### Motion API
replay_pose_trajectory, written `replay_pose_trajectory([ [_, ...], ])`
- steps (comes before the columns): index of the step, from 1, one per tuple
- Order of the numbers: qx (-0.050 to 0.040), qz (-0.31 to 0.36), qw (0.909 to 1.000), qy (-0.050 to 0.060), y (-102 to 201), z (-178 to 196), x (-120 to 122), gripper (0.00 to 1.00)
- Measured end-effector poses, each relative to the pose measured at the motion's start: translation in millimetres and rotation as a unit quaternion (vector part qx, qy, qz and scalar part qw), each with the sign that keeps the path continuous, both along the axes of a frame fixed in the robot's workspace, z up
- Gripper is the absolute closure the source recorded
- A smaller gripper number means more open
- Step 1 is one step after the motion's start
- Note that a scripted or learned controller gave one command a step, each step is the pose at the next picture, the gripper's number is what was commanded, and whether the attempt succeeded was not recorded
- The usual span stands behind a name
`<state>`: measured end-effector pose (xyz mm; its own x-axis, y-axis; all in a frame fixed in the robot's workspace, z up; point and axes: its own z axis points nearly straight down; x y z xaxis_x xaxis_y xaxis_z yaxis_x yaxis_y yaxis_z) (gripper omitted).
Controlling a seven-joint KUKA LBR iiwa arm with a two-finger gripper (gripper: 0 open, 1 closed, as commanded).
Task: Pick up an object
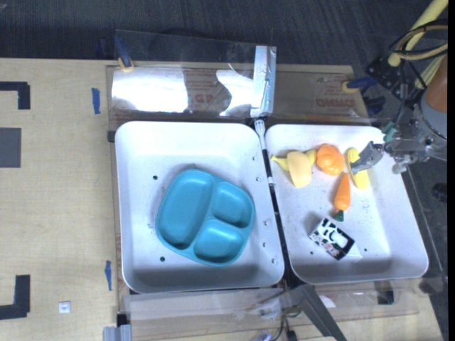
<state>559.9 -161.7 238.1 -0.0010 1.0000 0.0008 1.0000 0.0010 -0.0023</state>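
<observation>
Grey metal arm (416, 144) with yellow and black cables (419, 30)

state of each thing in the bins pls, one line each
blue divided plate: right side up, flat in left bin
orange ball: resting in right bin
carrot: lying flat, green tip toward the front
black and white card: lying flat
gripper: low by the yellow piece

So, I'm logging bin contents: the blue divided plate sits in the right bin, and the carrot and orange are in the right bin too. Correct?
One slip: the camera view shows the blue divided plate in the left bin. The carrot and orange are in the right bin, as you said.
</observation>
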Motion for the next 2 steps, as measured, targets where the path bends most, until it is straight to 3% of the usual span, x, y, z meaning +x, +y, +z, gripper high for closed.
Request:
replay_pose_trajectory([
  [1, -0.0013, 0.037, 0.9993, -0.005, 1, -150, 36, 0.00],
  [2, -0.0014, 0.036, 0.9993, -0.006, 0, -140, 37, 1.00],
])
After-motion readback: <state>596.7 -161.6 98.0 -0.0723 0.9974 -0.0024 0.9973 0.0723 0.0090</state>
